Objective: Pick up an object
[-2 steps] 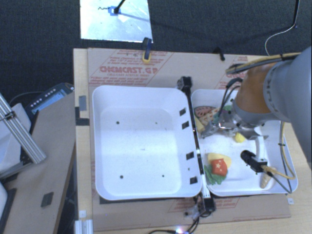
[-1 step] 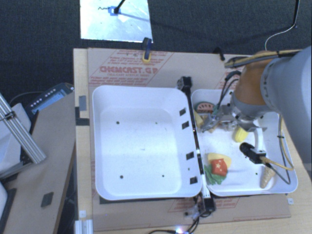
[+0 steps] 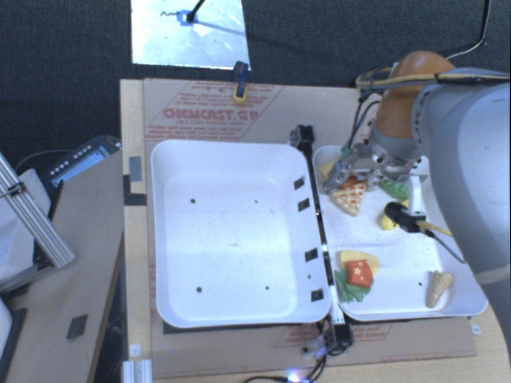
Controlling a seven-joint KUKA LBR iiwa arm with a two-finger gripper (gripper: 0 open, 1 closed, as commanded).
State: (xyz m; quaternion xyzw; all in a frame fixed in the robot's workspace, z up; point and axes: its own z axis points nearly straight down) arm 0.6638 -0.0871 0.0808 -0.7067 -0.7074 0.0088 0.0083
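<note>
Grey arm (image 3: 467, 146) puts my gripper (image 3: 351, 172) low in the right bin (image 3: 399, 298), touching a waffle wedge (image 3: 350, 196); I can't tell the jaws' state.

Bulky grey arm (image 3: 467, 158), orange wrist band (image 3: 407, 94), metallic pincer (image 3: 351, 172), thin cables

White bins (image 3: 231, 238), orange-tan waffle wedge (image 3: 350, 197), red-yellow-green toy (image 3: 357, 274), beige cone (image 3: 437, 287).
</note>
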